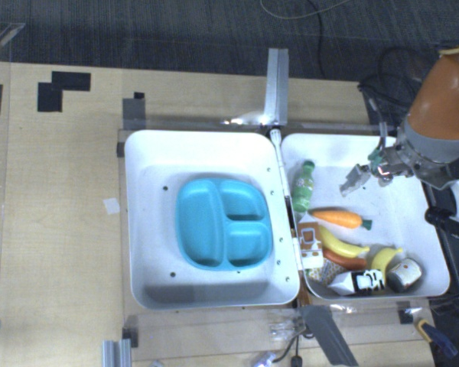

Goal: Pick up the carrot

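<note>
The carrot [338, 218] is orange with a small green stem end pointing right. It lies flat near the middle of the right bin [413, 205], just above a banana [344, 245]. My gripper [357, 180] hangs over the same bin, up and to the right of the carrot and apart from it. Nothing is in the gripper. The arm, with its orange band [444, 90], comes in from the right.
A green bottle [302, 186] lies along the right bin's left wall. Near its front edge sit a small box [310, 245], a yellow fruit [384, 258], a grey round object [404, 274] and a white-and-black item [359, 281]. The left bin [153, 205] holds a blue compartment plate [222, 222].
</note>
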Tool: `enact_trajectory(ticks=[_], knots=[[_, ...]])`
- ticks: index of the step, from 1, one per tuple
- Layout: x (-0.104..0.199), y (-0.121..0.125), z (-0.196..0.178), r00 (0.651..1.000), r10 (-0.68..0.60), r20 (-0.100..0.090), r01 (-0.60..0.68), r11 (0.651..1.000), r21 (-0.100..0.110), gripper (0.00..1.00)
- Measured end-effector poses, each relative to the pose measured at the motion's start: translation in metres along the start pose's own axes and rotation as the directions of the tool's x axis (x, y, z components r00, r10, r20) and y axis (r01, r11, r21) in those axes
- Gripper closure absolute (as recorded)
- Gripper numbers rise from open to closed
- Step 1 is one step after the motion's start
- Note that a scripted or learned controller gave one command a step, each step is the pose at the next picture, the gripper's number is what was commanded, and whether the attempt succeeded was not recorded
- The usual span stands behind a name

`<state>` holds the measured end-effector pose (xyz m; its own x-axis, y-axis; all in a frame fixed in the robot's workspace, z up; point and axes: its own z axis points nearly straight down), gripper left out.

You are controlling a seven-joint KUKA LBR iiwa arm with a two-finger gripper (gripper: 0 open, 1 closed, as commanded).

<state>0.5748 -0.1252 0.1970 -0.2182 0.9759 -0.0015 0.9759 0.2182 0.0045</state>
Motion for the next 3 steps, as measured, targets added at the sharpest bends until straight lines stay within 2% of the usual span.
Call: enact_trajectory(ticks=[1,2,3], knots=[[0.004,-0.013,0.064,0.978,-0.208,0.0,0.208,0.978,0.0,0.0],[-0.019,-0.022,0.107,0.933,-0.361,0.004,0.361,0.933,-0.006,0.0],[-0.018,-0.019,0.094,0.932,-0.362,0.006,0.362,0.932,-0.012,1.0]])
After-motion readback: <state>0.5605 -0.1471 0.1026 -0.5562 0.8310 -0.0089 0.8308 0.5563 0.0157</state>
